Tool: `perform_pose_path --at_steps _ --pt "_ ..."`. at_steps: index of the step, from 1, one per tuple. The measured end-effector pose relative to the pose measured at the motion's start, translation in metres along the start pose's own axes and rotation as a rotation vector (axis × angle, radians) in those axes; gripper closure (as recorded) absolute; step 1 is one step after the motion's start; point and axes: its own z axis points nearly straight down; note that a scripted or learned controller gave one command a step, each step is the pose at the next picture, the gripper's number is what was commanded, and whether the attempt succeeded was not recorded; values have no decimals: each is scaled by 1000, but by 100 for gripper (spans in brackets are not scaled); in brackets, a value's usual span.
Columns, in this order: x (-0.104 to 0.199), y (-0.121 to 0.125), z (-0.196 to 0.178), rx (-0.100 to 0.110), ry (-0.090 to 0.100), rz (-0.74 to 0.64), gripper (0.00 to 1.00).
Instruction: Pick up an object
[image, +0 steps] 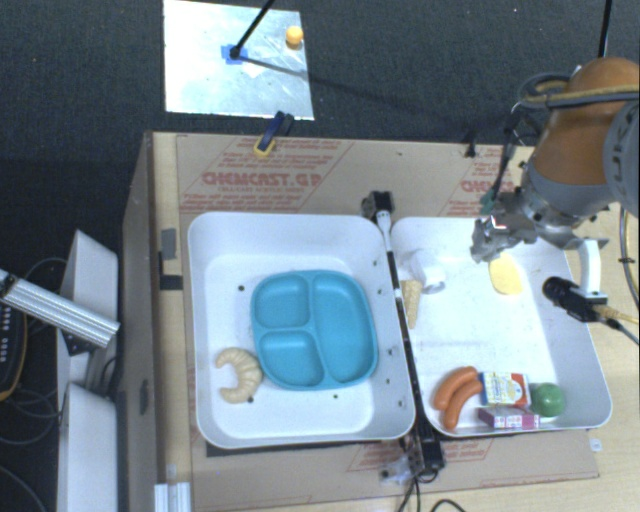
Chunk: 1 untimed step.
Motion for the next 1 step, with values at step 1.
perform_pose_path --at_steps 1 --pt "24 -15 38 3 2 -2 100"
